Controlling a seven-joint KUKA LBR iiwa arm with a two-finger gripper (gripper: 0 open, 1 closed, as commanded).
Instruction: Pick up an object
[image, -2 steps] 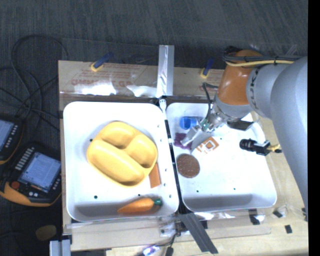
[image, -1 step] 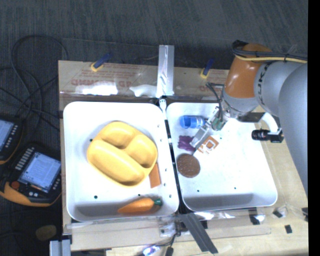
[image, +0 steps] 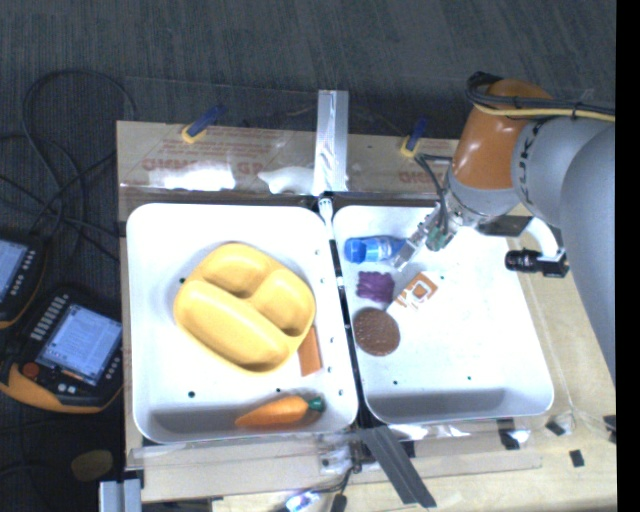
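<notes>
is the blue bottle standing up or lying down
Lying down. The blue bottle rests on its side near the back left corner of the right bin, its length running left to right, with the gripper just beside its right end.

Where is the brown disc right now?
The brown disc lies in the right bin, near its left wall, just below the purple object.

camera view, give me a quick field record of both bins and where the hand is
left bin: large yellow squashy thing, carrot at the near edge, orange strip beside the yellow thing
right bin: blue bottle, purple lump, brown disc, small orange and white piece
arm: reaches in over the right bin's far side
hand: just right of the blue bottle, nothing seen held
grip state: cannot tell
</notes>
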